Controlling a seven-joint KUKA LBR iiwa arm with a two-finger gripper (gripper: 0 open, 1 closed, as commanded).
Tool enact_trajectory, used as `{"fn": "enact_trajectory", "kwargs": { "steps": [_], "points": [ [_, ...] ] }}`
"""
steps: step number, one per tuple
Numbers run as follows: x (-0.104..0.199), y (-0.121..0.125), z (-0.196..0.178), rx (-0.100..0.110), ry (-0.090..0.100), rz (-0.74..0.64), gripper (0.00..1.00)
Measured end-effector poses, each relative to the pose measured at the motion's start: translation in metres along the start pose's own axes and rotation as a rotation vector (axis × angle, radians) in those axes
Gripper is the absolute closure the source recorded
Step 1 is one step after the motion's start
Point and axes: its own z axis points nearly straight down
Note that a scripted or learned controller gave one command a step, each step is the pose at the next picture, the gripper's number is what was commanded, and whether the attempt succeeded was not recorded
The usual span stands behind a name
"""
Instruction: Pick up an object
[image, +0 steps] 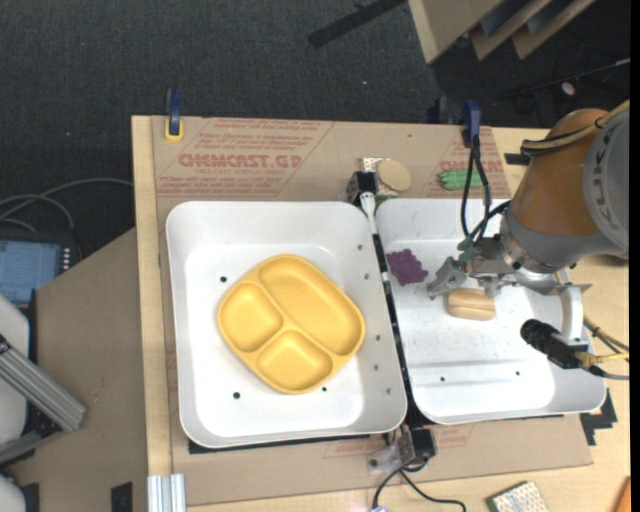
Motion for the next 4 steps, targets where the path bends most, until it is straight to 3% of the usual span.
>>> {"fn": "enact_trajectory", "kwargs": {
  "steps": [1,2,3,4],
  "points": [
    [-0.03,0.021,0.069,-0.001,0.0,0.001,0.0],
    [-0.031,0.024,0.053,-0.013,-0.005,0.001,1.0],
    [-0.13,0.042,-0.034,-0.011,-0.009,0.006,1.0],
    [-0.098,0.07,0.074,0.006,0.003,-0.003,1.0]
  ]
}}
